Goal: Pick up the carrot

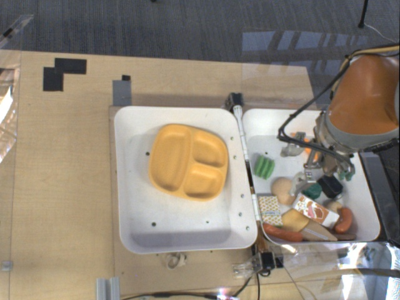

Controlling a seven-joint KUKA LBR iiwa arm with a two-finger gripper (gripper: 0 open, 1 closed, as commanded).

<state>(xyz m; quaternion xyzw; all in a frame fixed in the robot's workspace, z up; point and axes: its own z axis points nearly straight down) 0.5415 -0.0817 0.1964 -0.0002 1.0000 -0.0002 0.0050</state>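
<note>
In the right bin (pixel 262 130), a small orange piece that looks like the carrot (pixel 305 142) peeks out from under the arm's wrist, mostly hidden. My gripper (pixel 311 166) hangs low over the middle of that bin, right beside the orange piece and above the pile of toy food. The grey wrist and its cables cover the gripper's tip. The arm's big orange band (pixel 365 95) sits above it at the right.
The right bin also holds a green item (pixel 265 166), a beige ball (pixel 282 188), a dark green piece (pixel 329 185), a red-and-white box (pixel 316 210), a yellow wedge (pixel 293 218) and sausages (pixel 344 219). The left bin (pixel 131 217) holds a yellow divided plate (pixel 187 161).
</note>
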